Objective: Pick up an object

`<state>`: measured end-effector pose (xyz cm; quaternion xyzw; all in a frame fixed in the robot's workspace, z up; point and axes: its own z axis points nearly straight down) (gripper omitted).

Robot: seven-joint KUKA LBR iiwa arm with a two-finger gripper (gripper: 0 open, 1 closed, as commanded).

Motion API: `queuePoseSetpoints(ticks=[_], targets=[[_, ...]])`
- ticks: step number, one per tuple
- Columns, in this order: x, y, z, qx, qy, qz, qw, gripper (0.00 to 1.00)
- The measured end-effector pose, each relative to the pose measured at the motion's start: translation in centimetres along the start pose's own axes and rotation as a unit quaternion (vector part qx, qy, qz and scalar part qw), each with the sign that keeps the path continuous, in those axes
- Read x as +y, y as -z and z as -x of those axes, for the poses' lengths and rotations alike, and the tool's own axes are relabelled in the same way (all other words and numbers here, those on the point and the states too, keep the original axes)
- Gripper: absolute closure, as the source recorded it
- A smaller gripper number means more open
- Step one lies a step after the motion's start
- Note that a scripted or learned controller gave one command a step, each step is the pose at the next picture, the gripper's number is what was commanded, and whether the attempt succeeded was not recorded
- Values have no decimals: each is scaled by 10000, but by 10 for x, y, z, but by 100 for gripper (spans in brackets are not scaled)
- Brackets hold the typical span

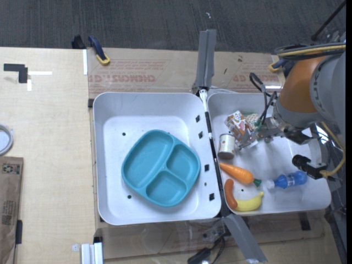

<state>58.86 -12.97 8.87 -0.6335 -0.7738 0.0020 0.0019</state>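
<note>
Writing: red mirrored lettering on the cardboard sheet (pixel 144 70) behind the bins, too reversed and faint to read; print on the snack packet (pixel 240 124) illegible.
Arm: grey arm with orange band (pixel 300 87) reaches in from the right, bent down over the right bin (pixel 286 202).
Jaws: the jaws (pixel 248 138) sit low beside the snack packet and just right of the small can (pixel 226 146); whether open or closed cannot be told, nor any hold.
Right bin: carrot (pixel 237 172), banana (pixel 246 202), blue bottle (pixel 288 180).
Left bin (pixel 110 147): blue divided plate (pixel 160 168).
</note>
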Motion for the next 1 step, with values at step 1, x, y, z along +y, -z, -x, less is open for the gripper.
queuePoseSetpoints(ticks=[1], targets=[[0, 6, 0, -3, 20, -21, 10000, 100]])
